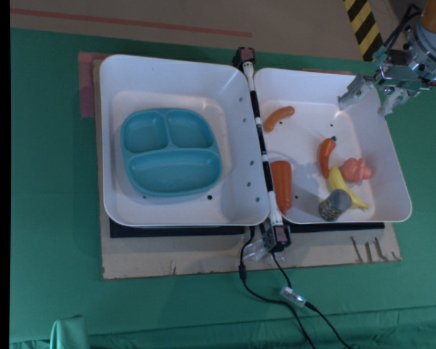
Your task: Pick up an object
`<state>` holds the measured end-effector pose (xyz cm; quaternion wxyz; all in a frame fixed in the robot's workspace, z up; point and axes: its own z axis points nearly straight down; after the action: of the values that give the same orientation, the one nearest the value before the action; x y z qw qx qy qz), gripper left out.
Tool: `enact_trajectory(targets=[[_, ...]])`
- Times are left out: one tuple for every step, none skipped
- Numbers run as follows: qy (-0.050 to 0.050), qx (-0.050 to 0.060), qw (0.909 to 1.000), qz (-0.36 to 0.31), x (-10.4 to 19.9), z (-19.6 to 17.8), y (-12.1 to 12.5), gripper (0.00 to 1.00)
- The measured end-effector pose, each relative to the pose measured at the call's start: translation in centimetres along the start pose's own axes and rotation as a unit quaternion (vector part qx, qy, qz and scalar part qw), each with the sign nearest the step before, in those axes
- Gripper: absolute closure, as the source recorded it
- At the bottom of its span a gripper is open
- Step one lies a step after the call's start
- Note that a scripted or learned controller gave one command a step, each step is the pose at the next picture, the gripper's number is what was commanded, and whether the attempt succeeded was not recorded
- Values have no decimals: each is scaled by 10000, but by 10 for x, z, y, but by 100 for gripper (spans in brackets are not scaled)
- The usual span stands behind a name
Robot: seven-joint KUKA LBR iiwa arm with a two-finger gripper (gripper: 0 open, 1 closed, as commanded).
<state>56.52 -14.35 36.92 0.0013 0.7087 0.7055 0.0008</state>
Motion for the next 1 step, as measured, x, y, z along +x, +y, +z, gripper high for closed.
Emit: enact_trajectory(targets=[[-5, -4, 10000, -4, 17, 96, -12, 0]])
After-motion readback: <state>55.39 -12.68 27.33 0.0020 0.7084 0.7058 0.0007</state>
